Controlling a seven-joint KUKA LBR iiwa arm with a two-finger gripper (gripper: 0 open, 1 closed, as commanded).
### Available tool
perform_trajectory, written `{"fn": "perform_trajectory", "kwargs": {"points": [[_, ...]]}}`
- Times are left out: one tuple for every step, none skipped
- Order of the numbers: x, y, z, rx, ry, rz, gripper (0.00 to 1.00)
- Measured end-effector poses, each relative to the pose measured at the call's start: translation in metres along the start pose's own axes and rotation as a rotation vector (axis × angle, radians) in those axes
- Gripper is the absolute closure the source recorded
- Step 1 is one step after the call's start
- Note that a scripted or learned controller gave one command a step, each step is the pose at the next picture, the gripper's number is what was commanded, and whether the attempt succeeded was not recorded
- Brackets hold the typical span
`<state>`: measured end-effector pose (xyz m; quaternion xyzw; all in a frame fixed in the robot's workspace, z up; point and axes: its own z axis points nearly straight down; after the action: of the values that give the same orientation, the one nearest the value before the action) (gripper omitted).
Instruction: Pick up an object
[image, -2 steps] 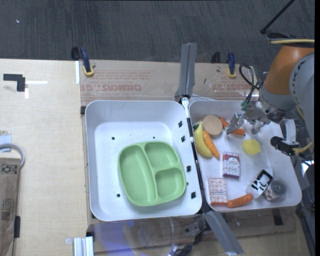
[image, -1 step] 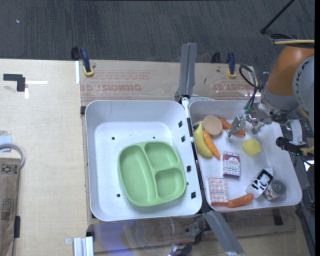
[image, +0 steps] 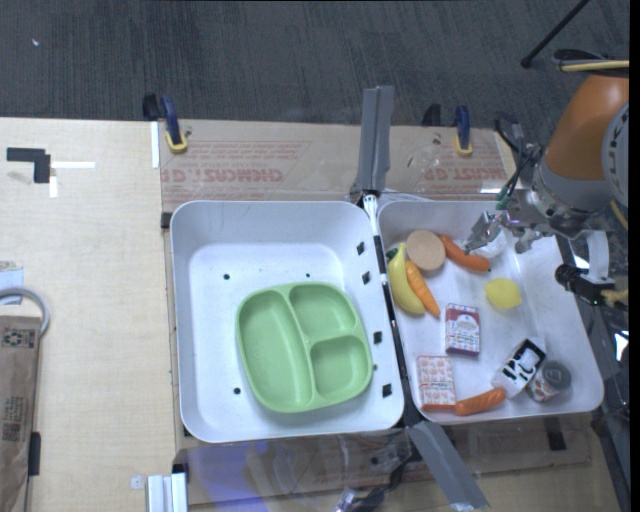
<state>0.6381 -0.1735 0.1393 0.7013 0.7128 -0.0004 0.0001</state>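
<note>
From my seat the gripper (image: 497, 228) hangs at the far edge of the right bin (image: 580, 330), its fingers spread a little with nothing between them, just above the outer end of an orange carrot (image: 466, 256) that lies touching a tan round disc (image: 426, 250). My worry is crowding — the carrot, the disc, a banana (image: 401, 283) and a second carrot (image: 421, 288) all lie against one another near the bin's left wall, so a descent there could wedge a finger onto the disc or nudge the pile rather than straddle one thing. The carrot looks smooth and tapered, and I judge it could squirt out of a pinch taken near its tip. The lemon (image: 503, 293) sits apart in open floor and looks the safer pick, though a round thing may roll off the closing fingers. Nearer me lie two small red cartons (image: 462, 330), a third carrot (image: 477, 403) and a can (image: 549, 380) by the corner. The left bin (image: 200, 260) holds a green divided tray (image: 303, 345). The bins sit on cardboard clamped to a pale wooden bench (image: 80, 250) — dark carpet beyond.
</note>
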Motion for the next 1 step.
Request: {"fn": "perform_trajectory", "kwargs": {"points": [[0.0123, 0.0182, 0.047, -0.001, -0.001, -0.056, 0.0]]}}
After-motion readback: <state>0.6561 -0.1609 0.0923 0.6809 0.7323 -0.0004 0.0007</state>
